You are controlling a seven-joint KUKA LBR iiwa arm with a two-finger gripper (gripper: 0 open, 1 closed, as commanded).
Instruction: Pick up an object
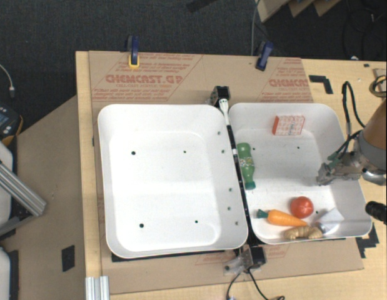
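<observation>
Gripper low in the right white bin, jaw state impossible to tell. Just below and beside the jaws, a round red tomato-like toy, touching an orange plastic carrot. Likely light, smooth, prone to rolling; best pinched across the middle.

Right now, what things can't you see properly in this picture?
- The hand, camera view: small and dark over the right bin, so its fingers can't be read.
- The arm: cut off by the picture's right edge.
- The small box: its print is too small to read.
- The green bottle: its label is blurred.
- The pale knobbly thing beside the carrot and tomato: too small to name.
</observation>
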